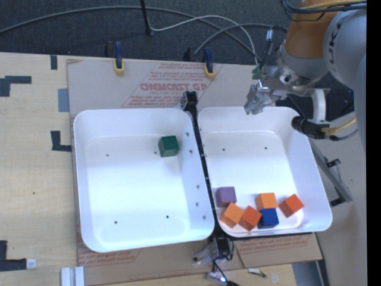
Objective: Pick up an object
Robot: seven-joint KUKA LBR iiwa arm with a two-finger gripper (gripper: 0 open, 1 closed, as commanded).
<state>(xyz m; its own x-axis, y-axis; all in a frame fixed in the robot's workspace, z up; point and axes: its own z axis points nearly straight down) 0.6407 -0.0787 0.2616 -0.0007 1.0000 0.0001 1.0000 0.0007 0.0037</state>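
Sitting alone in the left bin (pixel 89 177) is a green cube (pixel 168 145). The right bin (pixel 309 159) holds purple, orange and blue cubes (pixel 257 210) near its front. The gripper (pixel 257 103) hangs over its back rim; whether its jaws are open, I cannot tell.

The shallow white plastic left bin (pixel 89 177) has broad open floor; a single small dark-green cube (pixel 168 145) sits near its upper right, well apart from the walls; the shallow white plastic right bin (pixel 309 159) is open across its upper and middle floor; along its near wall cluster a purple cube (pixel 225 195), four orange cubes (pixel 265 201) and a blue cube (pixel 269 218), packed touching or just beside each other; a black divider strip (pixel 199 154) runs between the bins.
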